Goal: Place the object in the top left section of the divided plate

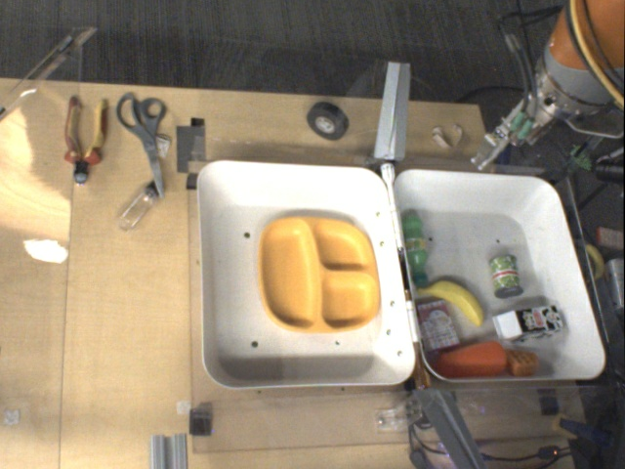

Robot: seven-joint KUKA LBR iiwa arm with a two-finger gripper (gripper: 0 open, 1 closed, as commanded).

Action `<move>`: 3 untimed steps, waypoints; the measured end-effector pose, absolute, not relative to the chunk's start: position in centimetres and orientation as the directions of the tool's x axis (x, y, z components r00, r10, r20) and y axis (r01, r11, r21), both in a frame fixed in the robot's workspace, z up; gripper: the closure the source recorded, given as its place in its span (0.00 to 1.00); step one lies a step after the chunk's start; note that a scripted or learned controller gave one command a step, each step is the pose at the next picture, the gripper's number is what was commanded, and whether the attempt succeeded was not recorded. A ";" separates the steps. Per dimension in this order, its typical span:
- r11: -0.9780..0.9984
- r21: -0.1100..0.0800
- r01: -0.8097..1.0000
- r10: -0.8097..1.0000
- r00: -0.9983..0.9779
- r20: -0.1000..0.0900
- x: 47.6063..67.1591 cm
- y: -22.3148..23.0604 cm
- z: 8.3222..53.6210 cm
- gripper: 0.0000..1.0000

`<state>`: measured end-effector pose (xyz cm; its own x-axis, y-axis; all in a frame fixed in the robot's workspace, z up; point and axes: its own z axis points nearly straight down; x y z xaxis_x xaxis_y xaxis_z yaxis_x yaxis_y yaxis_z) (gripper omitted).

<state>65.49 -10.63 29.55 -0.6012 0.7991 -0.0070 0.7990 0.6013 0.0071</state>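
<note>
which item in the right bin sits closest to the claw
The small green-labelled can; it stands farther up the right bin toward the claw than the banana or milk carton.

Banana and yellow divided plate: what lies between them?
In the camera view, the green bottle and the adjoining bin walls lie between the banana and the yellow divided plate; a stretch of bare white bin floor lies there too.
</note>
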 end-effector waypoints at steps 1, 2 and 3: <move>0.650 0.005 0.760 0.760 -0.650 -0.004 62.6 -7.9 22.1 1.00; 0.716 0.008 0.698 0.698 -0.716 -0.008 65.6 -5.9 32.9 1.00; 0.798 0.005 0.603 0.603 -0.798 -0.006 63.3 -8.0 23.9 1.00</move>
<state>63.28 -7.95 23.86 -0.7979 0.6028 -0.0058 0.6028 0.7979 0.0046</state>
